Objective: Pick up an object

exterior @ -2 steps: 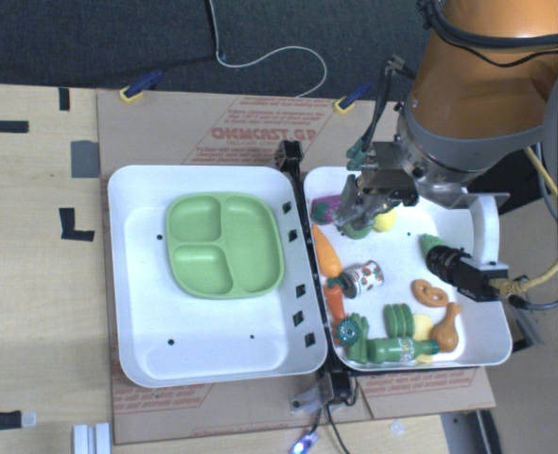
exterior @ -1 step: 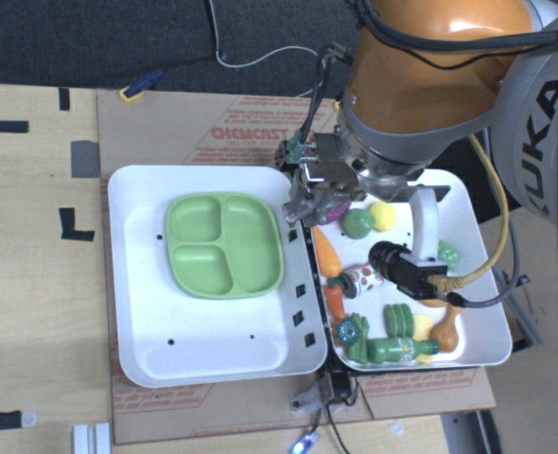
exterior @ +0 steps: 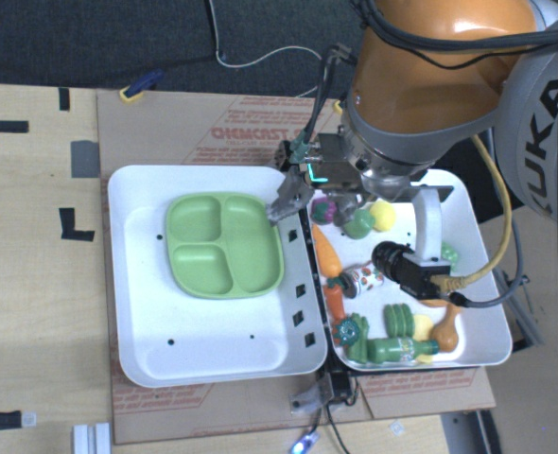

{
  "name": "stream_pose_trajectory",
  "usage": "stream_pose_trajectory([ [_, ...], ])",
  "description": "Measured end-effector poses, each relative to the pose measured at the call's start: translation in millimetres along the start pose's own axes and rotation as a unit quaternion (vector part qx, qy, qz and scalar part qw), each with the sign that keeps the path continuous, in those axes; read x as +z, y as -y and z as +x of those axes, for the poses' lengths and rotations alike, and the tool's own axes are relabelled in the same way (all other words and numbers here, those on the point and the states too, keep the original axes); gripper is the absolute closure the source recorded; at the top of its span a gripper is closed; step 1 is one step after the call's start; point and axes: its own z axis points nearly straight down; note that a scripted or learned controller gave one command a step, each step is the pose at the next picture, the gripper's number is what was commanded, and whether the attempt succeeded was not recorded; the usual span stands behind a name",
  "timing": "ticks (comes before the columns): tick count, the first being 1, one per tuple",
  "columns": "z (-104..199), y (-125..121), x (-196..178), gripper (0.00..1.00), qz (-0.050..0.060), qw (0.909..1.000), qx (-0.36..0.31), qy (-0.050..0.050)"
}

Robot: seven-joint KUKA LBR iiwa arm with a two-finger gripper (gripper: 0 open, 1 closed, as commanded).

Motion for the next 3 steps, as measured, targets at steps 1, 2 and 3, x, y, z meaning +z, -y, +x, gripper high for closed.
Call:
stream_pose_trajectory([
  [1, 0, 0, -10, 1.00, 0.000, 1.0000, -0.001, 0.001],
  [2, 1, 0, -19, 1.00, 0.001, 1.0000, -0.002, 0.001],
  [3, -90, -5, 39, 1.00, 0.003, 1.0000, 0.005, 0.001],
])
